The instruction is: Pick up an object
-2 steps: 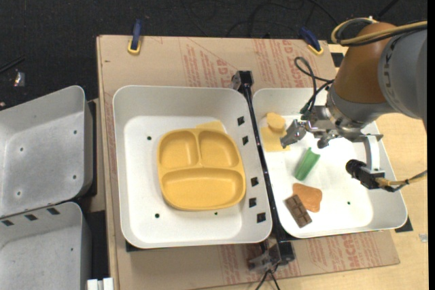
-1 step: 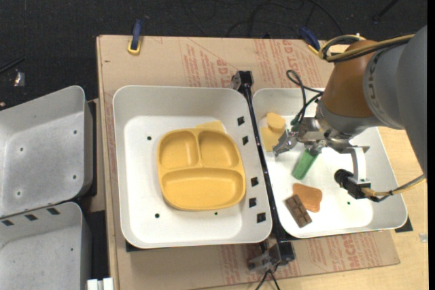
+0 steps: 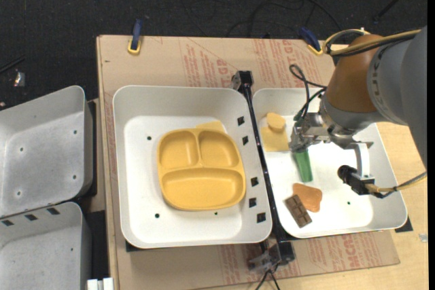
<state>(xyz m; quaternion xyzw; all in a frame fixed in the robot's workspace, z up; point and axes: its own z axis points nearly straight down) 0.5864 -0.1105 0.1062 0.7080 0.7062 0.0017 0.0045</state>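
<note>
We see the arm point(image 3: 380, 81) reaching in from the right over the right bin point(image 3: 387, 214), orange band above the wrist. The gripper point(image 3: 300, 145) sits low at the top end of a green cylinder-like object point(image 3: 303, 166) near the bin's left wall; we cannot tell whether its fingers are spread or closed, or whether they grip the green object. Just beside it toward the bin's far-left corner lies a pale yellow block point(image 3: 274, 132). Toward the near edge lie an orange piece point(image 3: 310, 195) and, touching it, a brown bar point(image 3: 297, 209). The left bin point(image 3: 136, 214) carries a yellow divided tray point(image 3: 201, 170), roughly central. Both bins rest on a cardboard sheet point(image 3: 177, 54), blue clamps at its far edge.
</note>
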